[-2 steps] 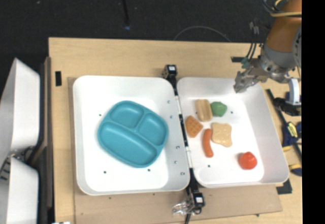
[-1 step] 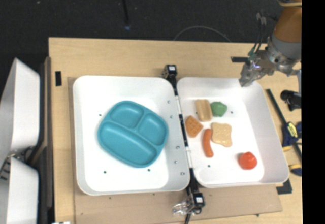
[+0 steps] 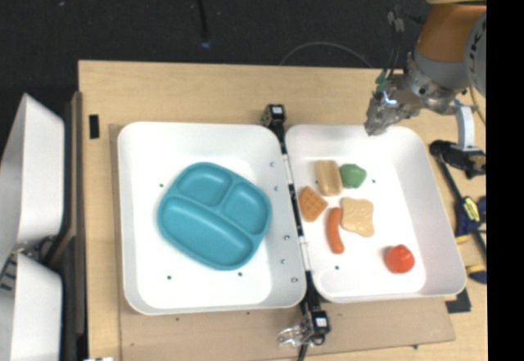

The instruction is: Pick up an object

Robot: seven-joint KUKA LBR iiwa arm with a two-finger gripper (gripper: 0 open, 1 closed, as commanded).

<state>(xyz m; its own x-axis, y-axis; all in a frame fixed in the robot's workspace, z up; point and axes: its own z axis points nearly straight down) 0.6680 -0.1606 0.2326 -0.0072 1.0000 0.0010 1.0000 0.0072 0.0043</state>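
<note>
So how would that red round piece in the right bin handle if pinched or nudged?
The red round piece looks rounded and smooth, so it would probably roll if nudged. It seems small and likely light, perhaps toy food. Its curved sides might slip from the end effector unless pinched centrally.

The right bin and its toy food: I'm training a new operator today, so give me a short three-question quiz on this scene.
1. True or false: the blue divided plate lies in the right bin.
2. Which item lies nearest the bin's front right corner? A) green piece B) red piece C) orange sausage
3. Fill in: the gripper hovers over the right bin's ___ edge.

Key: 1 false; 2 B; 3 far.
</note>
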